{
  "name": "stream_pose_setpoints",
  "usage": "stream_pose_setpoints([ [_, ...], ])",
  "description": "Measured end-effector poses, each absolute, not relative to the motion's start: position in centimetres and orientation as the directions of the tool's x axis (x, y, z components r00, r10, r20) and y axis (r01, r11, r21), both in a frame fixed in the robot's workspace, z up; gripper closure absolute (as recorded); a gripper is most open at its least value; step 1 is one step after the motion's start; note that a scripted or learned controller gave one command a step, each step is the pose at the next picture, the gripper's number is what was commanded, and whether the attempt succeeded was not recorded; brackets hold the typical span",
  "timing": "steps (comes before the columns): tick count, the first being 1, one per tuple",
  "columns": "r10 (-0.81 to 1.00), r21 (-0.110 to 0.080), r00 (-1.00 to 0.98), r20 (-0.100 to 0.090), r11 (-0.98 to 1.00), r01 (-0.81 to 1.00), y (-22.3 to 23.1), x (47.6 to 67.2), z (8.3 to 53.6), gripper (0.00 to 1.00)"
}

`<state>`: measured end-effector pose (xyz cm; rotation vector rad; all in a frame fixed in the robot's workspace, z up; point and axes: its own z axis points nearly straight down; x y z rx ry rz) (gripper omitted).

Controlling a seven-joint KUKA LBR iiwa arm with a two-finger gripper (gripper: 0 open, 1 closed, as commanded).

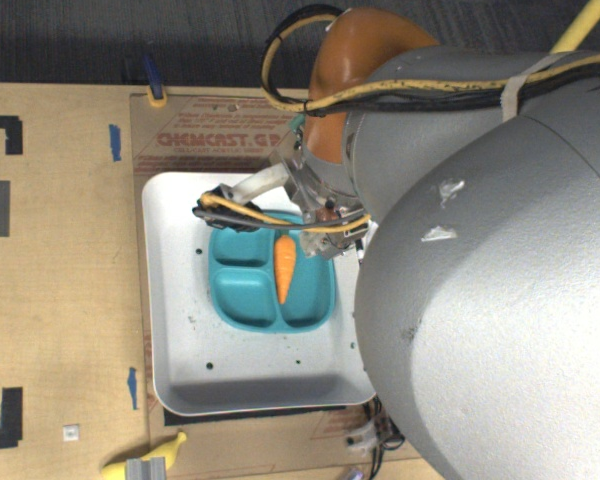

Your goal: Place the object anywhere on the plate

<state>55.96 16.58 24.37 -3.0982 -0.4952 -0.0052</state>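
You see the carrot (285, 268) lying on the blue plate (242, 290), along its divider ridge, in the white bin (180, 298) at frame centre. The gripper (315, 213) hangs just above the carrot's upper end; whether its jaws are spread, you cannot tell.

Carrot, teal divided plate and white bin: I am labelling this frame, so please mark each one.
carrot (285, 267), camera view, middle of its orange body.
teal divided plate (238, 286), camera view, floor of its lower left compartment.
white bin (250, 373), camera view, bare floor below the plate.
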Motion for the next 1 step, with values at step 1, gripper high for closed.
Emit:
stream_pose_setpoints([
  [1,0.303,-0.002,0.953,-0.013,-0.953,0.303,21.05,55.28,15.83,1.00],
])
